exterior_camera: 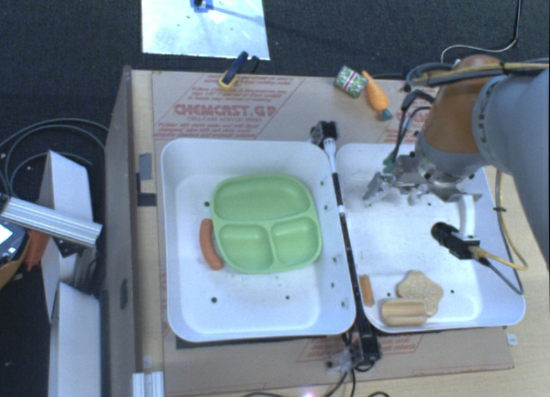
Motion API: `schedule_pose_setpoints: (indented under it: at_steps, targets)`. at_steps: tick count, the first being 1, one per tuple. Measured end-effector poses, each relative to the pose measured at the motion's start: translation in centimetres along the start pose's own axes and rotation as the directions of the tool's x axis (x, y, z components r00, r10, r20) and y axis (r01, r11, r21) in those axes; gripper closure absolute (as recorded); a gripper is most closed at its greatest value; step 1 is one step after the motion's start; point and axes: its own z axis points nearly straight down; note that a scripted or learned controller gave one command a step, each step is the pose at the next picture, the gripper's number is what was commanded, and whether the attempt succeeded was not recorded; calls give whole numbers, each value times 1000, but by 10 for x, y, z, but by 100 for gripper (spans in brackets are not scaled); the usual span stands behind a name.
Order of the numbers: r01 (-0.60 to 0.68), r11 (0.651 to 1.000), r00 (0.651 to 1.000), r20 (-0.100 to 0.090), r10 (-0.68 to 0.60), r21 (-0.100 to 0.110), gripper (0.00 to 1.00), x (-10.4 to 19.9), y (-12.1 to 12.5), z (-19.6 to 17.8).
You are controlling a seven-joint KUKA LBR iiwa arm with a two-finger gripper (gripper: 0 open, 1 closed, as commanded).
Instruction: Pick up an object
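Note:
My gripper [376, 187] hangs over the upper left part of the right bin [512, 302], pointing down and to the left, with bare white floor under it. At that bin's front lie a small orange piece [367, 290], a tan bread slice [422, 287] and a pale bun [404, 311] against the slice. The left bin [176, 223] holds a green divided plate [265, 223] with a reddish sausage [207, 243] just left of it. No object touches the gripper.
A black cable plug [452, 240] of the arm hangs over the right bin's middle. Behind the bins, on the cardboard, lie a green can [350, 80], a toy carrot [375, 93] and a black and yellow clip [234, 71].

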Motion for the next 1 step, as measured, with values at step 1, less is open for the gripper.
schedule_pose_setpoints:
  at_steps: [1]
  targets:
    - [3, 1000, 1000, 1, -3, -4, 0, -14, 57, -21]
